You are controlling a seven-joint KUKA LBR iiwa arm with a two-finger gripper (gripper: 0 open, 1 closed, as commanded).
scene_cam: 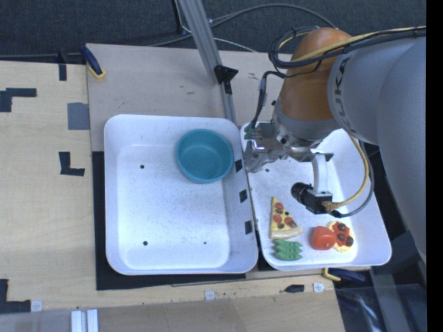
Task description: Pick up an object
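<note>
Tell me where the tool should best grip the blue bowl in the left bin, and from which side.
Probably on the rim of the blue bowl, coming straight down from above with one finger inside and one outside. It sits upright and open, so its thin wall is exposed; the side away from the left bin wall gives more room.

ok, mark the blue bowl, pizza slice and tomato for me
blue bowl (pixel 204 155): camera view, inside bottom of the bowl, left bin.
pizza slice (pixel 282 220): camera view, middle of the topped face, right bin.
tomato (pixel 322 238): camera view, centre of the red body.
</note>
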